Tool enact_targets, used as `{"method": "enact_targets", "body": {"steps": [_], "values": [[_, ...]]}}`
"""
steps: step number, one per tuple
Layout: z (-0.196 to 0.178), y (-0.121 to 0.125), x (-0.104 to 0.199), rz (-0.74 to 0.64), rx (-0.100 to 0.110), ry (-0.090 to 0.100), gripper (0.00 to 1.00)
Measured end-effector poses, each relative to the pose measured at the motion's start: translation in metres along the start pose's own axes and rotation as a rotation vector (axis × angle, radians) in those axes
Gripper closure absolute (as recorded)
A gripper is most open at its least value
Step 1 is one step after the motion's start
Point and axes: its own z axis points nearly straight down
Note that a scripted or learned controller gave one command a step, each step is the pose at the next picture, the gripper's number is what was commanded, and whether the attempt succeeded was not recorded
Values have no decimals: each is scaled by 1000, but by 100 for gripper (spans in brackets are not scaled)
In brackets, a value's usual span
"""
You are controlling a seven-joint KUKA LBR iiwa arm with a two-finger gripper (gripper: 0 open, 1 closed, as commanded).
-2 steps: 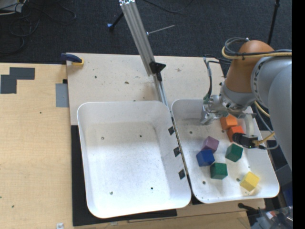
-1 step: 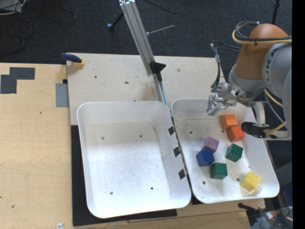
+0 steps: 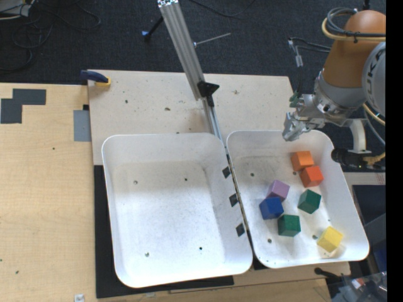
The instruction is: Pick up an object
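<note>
Overhead, slanted look at a bench w/ two shallow white bins side by side. Left bin [image 3: 126,145] has a bare speckled floor. Right bin [image 3: 343,168] holds seven small blocks, all resting on its floor: two orange blocks touching each other near the upper right, upper orange block [image 3: 302,160] and lower orange block [image 3: 311,176]; a purple block [image 3: 279,189] just above and touching a blue block [image 3: 271,207]; a dark green block [image 3: 309,201] to their right; a second green block [image 3: 289,224] below; a yellow block [image 3: 330,238] near the lower right corner.

Arm [image 3: 352,61] comes in from the right, grey w/ an orange section above the wrist. Its gripper [image 3: 293,131] hangs over the far edge of the right bin, near the upper orange block but apart from it. Nothing sits between the fingers. Whether they're spread or closed can't be made out (metal parts blur together at this size).

Task progress, judged from this: early. No block is lifted, none touched. Left to do: come down on one block, close on it, raise it. Closest candidate is prob. the upper orange block, though its neighbour pressed against it could get in the way.

Hard to read: the arm's upper part is cut off at the frame's right & top. A slanted metal rail [image 3: 189,55] crosses the bench and ends at the seam between the bins. A small blue & yellow thing [image 3: 96,77] at the bench's far left corner is too small to identify
</note>
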Motion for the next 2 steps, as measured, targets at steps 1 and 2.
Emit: {"method": "enact_targets", "body": {"steps": [1, 2], "values": [[-54, 1, -2, -1, 0, 0, 100], [-53, -20, 44, -1, 7, 3, 100]]}}
